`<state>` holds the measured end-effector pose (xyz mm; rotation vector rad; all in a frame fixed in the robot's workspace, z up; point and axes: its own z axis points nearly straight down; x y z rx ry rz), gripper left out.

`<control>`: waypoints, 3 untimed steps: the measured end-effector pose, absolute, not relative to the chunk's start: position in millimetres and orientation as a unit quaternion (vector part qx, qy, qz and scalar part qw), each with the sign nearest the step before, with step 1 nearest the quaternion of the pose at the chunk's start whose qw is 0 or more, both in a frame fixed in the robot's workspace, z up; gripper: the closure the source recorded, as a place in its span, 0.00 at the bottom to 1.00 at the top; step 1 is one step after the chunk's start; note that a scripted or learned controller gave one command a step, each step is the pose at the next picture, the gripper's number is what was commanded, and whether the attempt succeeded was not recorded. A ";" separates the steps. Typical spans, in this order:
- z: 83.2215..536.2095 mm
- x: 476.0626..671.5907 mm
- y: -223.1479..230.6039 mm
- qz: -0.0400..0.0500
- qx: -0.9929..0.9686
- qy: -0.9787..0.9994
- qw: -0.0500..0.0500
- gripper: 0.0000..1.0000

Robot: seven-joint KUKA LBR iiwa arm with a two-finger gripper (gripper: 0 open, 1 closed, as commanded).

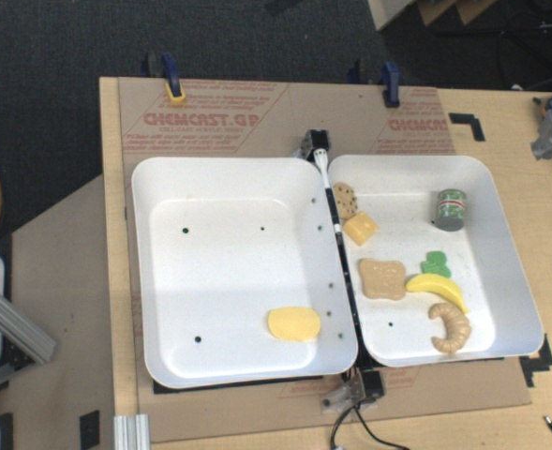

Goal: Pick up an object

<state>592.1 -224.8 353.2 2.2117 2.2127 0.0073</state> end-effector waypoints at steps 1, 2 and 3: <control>383.5 582.8 -224.2 0.001 0.707 0.707 0.004 1.00; 415.9 550.2 -205.0 0.002 0.707 0.708 0.004 1.00; 473.0 535.5 -187.3 0.002 0.706 0.708 0.005 1.00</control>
